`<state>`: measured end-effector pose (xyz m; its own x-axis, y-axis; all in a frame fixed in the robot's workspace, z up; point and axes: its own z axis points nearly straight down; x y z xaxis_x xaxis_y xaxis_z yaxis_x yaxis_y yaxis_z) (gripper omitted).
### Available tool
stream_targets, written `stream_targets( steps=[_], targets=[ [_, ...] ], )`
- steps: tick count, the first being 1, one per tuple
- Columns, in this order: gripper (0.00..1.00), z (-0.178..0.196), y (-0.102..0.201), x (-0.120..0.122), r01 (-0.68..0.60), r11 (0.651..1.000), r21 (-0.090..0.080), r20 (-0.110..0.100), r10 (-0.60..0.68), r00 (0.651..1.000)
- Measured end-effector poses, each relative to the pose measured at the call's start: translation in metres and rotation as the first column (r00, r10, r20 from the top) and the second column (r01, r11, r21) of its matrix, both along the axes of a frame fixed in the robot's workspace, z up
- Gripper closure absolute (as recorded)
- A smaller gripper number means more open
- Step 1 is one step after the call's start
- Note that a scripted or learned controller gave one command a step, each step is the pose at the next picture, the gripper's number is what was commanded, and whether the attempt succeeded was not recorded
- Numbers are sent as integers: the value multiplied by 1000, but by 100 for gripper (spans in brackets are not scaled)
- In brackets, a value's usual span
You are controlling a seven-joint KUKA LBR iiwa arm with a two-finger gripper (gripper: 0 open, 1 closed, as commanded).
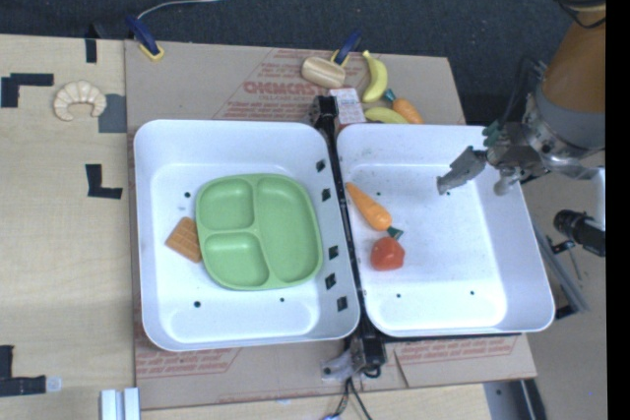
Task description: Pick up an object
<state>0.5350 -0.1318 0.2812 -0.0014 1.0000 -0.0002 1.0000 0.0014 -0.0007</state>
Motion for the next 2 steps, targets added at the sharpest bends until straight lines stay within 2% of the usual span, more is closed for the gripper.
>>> stream_targets(
  steps=[1,2],
  targets=[
    [0,-87,23,18,0,1000,1,-2,0,1000],
    [0,-138,38,12,1,1000,1,-3,-1,1000]
  ],
)
